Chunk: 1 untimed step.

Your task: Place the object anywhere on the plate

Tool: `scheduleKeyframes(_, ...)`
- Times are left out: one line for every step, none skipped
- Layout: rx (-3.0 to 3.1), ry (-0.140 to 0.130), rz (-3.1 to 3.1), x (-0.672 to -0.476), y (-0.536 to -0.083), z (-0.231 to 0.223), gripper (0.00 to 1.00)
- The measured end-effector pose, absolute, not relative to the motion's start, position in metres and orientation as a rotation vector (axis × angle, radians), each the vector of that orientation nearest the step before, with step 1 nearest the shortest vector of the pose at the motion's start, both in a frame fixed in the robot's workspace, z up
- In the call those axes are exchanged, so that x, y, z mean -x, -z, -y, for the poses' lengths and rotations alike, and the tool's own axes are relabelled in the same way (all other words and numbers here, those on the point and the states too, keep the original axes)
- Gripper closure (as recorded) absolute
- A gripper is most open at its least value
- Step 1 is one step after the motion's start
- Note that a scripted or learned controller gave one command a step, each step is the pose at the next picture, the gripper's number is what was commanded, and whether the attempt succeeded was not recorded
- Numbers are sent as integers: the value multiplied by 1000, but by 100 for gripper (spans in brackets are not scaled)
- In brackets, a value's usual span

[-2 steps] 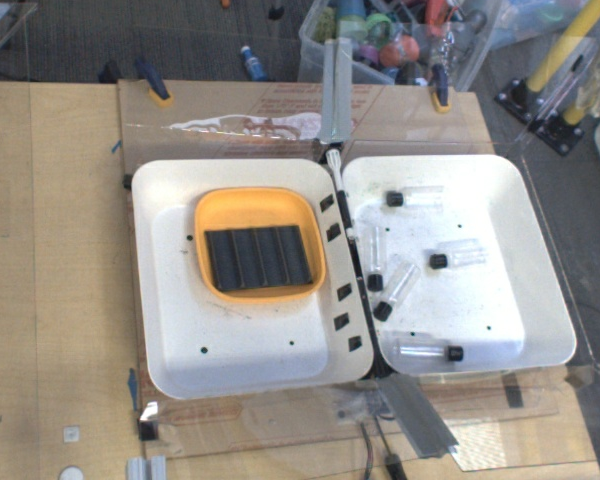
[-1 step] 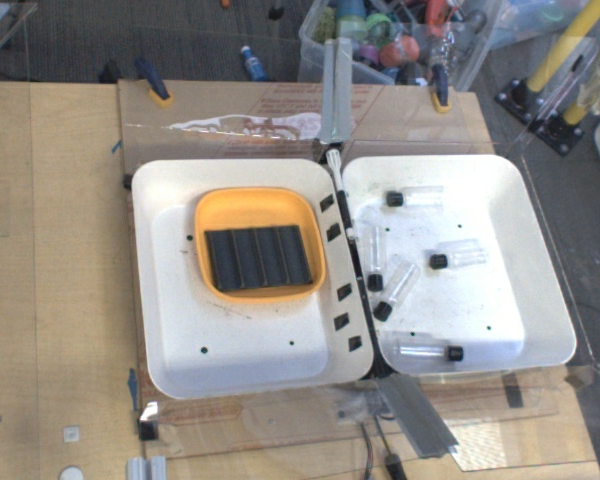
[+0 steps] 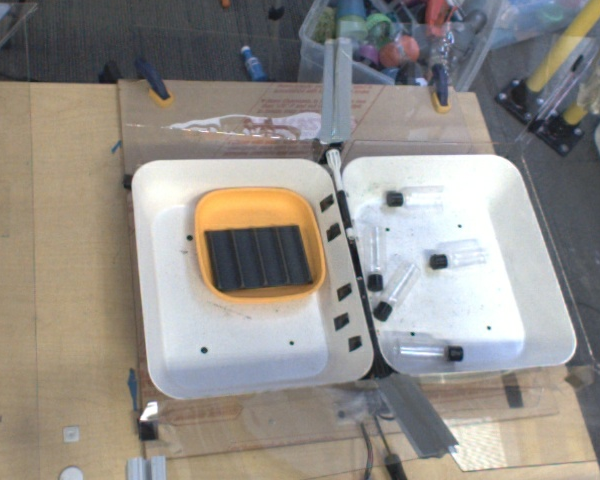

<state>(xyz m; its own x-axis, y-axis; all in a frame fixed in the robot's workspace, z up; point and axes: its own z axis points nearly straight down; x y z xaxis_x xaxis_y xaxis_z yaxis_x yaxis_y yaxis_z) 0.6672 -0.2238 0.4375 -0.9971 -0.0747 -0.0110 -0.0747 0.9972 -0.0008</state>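
Across right bin: clear vials with black caps scattered, none on plate. Yellow plate sits in left bin, holds dark ribbed block. Nearest vials lie beside centre divider, just right of plate. Vial mid-bin lies roughly left-right, cap toward plate. Pincer state: cannot tell. Judgement: carry runs leftward over divider; arm, entering from right, nearer to vials than plate.

Fixed overhead camera, slanted down (both bins framed)
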Motion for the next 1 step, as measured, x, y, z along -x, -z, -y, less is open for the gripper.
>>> scheduleKeyframes(672,3,-3058,-668,-438,222,100)
